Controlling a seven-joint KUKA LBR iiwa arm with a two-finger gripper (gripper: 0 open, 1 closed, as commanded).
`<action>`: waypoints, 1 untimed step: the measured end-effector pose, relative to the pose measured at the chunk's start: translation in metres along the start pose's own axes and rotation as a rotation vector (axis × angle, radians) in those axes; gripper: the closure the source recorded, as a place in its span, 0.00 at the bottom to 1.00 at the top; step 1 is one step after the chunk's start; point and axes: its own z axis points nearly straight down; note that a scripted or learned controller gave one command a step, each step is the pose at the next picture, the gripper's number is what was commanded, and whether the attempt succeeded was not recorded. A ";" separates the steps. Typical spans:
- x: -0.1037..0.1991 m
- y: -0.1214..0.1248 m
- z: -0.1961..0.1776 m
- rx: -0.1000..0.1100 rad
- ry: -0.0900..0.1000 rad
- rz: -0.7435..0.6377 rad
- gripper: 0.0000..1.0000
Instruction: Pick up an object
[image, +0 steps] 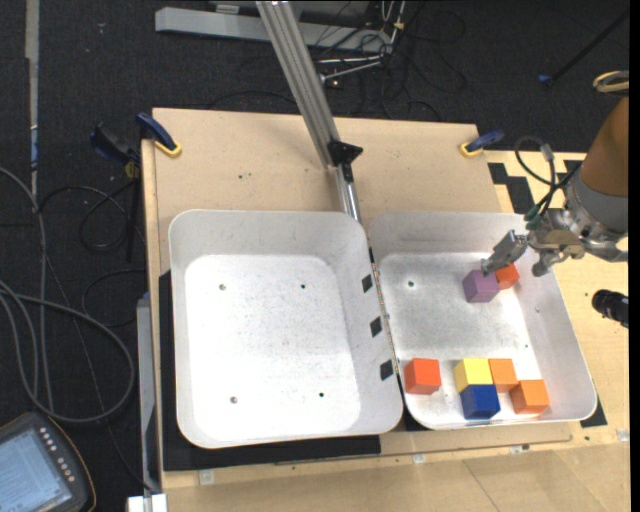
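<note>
Hand (522, 255) above purple block (480, 286) — right bin (560, 330)

Two bins sit side by side on the bench (250, 160). In the right bin (440, 250), two touching blocks (490, 281) lie far; five blocks (478, 385) cluster along its near edge.

The robot arm (608, 175) runs off the right edge, only its orange band and wrist in frame. The gripper (522, 255) overlaps the small orange block (508, 276) beside the purple block (481, 286), masking any contact. A tablet-like screen (32, 468) is cropped at the bottom-left corner; floor cables (60, 300) leave the left edge.
</note>
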 end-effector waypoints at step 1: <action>0.000 0.000 0.000 0.000 -0.001 -0.001 0.00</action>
